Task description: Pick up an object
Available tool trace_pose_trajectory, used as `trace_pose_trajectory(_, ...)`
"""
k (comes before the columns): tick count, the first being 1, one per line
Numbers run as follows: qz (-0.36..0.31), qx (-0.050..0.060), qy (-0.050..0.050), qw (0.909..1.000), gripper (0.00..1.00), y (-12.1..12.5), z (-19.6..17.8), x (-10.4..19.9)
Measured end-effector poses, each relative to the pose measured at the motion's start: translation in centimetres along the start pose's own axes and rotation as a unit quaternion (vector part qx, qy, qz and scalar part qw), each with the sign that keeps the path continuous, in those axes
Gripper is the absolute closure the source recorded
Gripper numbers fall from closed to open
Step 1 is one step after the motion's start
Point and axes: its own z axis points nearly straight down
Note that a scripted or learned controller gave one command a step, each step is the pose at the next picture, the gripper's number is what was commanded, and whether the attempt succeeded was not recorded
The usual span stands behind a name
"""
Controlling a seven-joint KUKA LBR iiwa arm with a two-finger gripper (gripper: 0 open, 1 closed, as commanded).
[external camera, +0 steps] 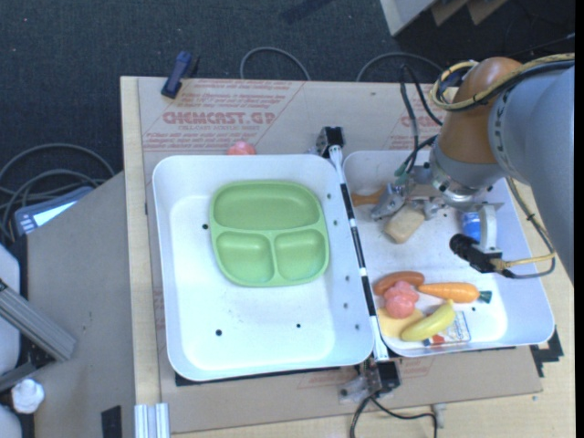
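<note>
My gripper [407,204] is down in the right bin [527,325], near its far left part, and it is open. Its metal fingers [387,208] straddle the far end of a tan block [402,227] that lies on the bin floor. Whether they touch the block I cannot tell. An orange piece [367,195] lies just left of the gripper. Nearer the front lie a carrot [449,291], a yellow banana [428,324], a pink-red fruit [399,298] and an orange sausage [398,281]. A blue item [471,222] sits right of the gripper, under the arm.
The left bin [182,272] holds a green divided plate [270,231]. A black cable end [467,247] hangs from the arm over the right bin. Cables and a blue clip [178,73] lie beyond the bins on the cardboard.
</note>
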Motion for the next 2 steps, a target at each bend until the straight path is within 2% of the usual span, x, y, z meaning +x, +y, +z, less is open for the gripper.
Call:
trace_pose_trajectory(1,0.001,0.002,0.001,1.0,0.0,-2.8,0.1,1.0)
trace_pose_trajectory(2,0.001,0.001,0.0,1.0,1.0,-2.7,-1.0,1.0)
